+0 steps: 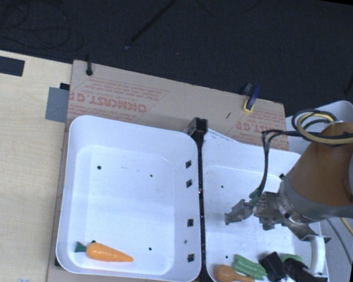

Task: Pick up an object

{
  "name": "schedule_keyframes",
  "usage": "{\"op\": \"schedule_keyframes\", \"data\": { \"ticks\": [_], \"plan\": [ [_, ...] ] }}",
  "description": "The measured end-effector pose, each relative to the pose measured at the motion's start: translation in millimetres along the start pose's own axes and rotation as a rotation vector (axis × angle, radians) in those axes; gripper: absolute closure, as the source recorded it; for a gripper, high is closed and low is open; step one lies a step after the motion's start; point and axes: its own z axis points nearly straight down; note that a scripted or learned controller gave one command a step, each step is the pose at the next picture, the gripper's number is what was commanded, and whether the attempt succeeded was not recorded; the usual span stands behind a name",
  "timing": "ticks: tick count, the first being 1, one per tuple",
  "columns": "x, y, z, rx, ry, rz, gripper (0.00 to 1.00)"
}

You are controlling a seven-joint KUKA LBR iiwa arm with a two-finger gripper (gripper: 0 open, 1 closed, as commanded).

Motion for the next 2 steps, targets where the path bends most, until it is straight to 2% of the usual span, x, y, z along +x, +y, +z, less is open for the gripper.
{"op": "schedule_keyframes", "data": {
  "ticks": [1, 2],
  "plan": [
    [128.5, 18.2, 0.1, 0.001, 0.004, -0.012, 0.00],
    [147.7, 94.9, -76.2, -0.011, 0.001, -0.004, 0.00]
  ]
}}
